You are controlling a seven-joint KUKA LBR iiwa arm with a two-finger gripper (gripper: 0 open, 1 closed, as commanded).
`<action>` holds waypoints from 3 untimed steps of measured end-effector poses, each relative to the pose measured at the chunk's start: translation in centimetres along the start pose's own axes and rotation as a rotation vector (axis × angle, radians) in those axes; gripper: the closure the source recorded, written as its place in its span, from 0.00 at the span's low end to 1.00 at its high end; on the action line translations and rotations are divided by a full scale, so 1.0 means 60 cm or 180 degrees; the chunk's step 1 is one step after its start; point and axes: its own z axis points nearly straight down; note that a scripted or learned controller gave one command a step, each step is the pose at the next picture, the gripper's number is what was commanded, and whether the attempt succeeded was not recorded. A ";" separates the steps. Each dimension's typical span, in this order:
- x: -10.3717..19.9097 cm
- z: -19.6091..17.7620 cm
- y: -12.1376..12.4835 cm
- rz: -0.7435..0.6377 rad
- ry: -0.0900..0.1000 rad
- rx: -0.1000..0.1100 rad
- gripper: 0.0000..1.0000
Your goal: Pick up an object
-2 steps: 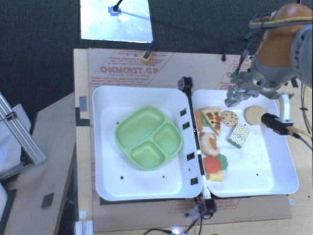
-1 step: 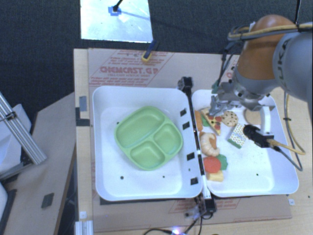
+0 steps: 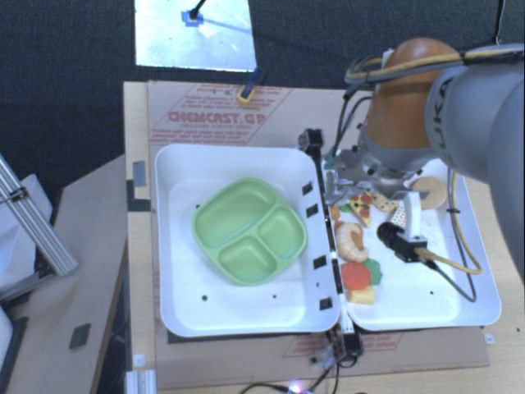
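Several toy foods lie along the left side of the right bin: a pizza slice, a pale orange shrimp, a red tomato with a green piece beside it, and a yellow block. A tan round piece lies at the back right. My gripper hangs low over the bin's back left corner, just above the pizza slice, largely hidden under the grey wrist and orange band.
The left bin holds a light green divided plate. A black ridge separates the bins. A black cylinder with a yellow cable hangs off the wrist over the right bin. Cardboard lies beneath.
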 end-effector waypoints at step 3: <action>0.073 -0.011 -0.034 0.0025 -0.0005 -0.0005 1.00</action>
